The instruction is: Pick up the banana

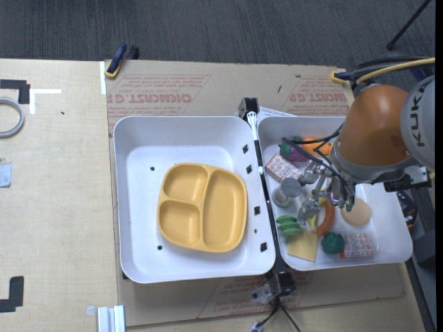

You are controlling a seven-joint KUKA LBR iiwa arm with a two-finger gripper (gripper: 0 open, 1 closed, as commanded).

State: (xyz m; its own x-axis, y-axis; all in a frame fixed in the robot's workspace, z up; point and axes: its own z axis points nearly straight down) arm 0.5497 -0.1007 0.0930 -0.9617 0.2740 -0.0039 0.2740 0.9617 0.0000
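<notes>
Robot lab or test cell, not a home: KUKA arm [387, 133] over two white bins [131, 185] on a cardboard-covered bench [166, 88], grey carpet floor [221, 12], loose cables [387, 68], black tape marks [15, 88] (likely calibration) on the plywood.

The bins [131, 206] look smooth white plastic, the yellow tray [203, 207] matt plastic, the bench [55, 206] pale wood under brown cardboard [180, 92].
</notes>
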